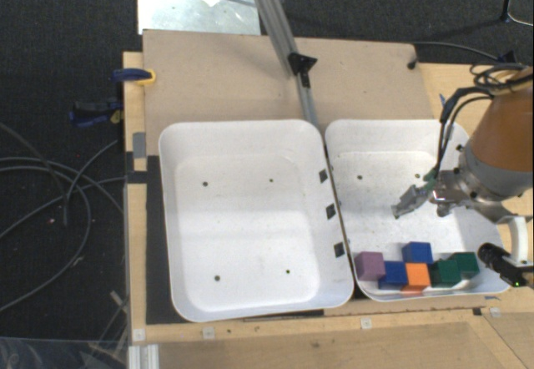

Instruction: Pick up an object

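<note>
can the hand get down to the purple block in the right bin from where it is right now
Probably yes. The hand hangs above the right bin, and the purple block sits at the left end of the block cluster with bare floor above it. The blue block pressed against its right side may crowd one finger.

No legible text or markings.

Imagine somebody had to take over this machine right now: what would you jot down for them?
Claw: hanging over the right white plastic bin, nothing visible in it; open or shut, cannot tell.
Things: purple cube, two blue cubes, orange cube and green block, clustered at that bin's near edge.
Done: nothing lifted.
Left: move to the cluster, grab one, raise it.
</note>
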